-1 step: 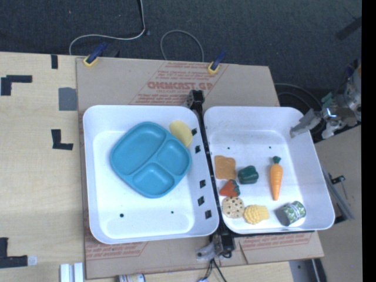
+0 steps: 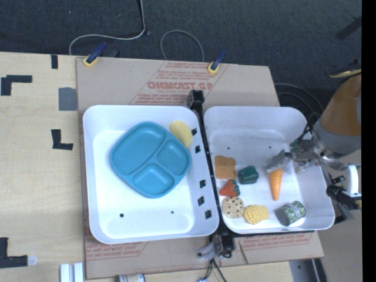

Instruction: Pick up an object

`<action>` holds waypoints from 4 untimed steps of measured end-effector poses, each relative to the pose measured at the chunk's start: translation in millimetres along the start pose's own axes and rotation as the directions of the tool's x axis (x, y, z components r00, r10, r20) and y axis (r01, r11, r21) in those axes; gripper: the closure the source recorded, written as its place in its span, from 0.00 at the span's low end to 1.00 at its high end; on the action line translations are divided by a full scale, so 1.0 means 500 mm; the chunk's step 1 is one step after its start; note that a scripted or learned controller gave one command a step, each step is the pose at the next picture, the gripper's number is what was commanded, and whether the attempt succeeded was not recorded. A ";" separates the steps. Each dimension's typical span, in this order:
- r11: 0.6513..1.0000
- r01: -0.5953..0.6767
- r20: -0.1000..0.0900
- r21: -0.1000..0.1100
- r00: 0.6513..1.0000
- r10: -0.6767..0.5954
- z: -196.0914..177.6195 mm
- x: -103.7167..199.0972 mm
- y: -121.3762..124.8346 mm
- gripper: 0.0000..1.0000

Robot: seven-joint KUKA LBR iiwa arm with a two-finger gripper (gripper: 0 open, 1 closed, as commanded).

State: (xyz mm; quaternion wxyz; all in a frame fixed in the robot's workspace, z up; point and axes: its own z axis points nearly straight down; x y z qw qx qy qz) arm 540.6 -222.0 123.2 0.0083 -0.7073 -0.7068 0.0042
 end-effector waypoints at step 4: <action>1.000 0.010 0.003 -0.018 1.000 -0.010 -0.177 0.297 0.043 1.00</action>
